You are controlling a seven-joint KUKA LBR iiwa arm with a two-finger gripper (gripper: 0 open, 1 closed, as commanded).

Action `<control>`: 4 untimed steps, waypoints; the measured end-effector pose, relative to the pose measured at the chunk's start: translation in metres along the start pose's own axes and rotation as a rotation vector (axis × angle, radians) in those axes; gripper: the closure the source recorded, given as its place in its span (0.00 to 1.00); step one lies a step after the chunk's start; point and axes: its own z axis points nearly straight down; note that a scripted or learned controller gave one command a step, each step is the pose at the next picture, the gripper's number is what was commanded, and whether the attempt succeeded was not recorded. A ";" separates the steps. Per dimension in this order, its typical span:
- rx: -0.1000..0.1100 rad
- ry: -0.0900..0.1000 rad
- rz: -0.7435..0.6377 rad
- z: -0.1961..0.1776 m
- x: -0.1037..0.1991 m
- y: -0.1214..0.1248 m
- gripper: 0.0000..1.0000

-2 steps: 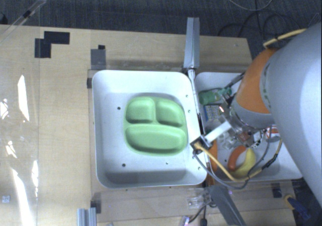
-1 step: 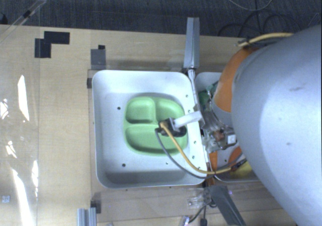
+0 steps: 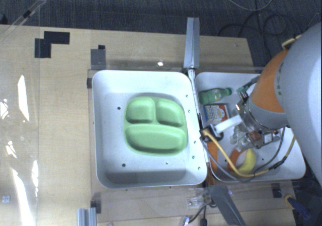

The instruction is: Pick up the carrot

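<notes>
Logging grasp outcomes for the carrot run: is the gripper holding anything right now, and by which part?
It cannot be told. The gripper is low in the right bin, by the banana, and the wrist hides whatever may be held.

camera: one, fixed overhead | slanted down | both bins [image 3: 100, 119] in frame

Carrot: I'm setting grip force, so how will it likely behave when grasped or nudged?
The carrot shows a rounded orange side, so it may roll or slip sideways. It lies close against a wall of the right bin, which could crowd a grasp. It is mostly hidden, so stiffness is a guess: probably rigid.
</notes>
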 end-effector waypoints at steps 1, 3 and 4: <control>-0.002 0.003 -0.287 -0.019 -0.006 0.021 1.00; -0.001 0.001 -0.181 0.000 0.012 -0.034 1.00; -0.001 0.001 -0.109 0.000 0.026 -0.078 1.00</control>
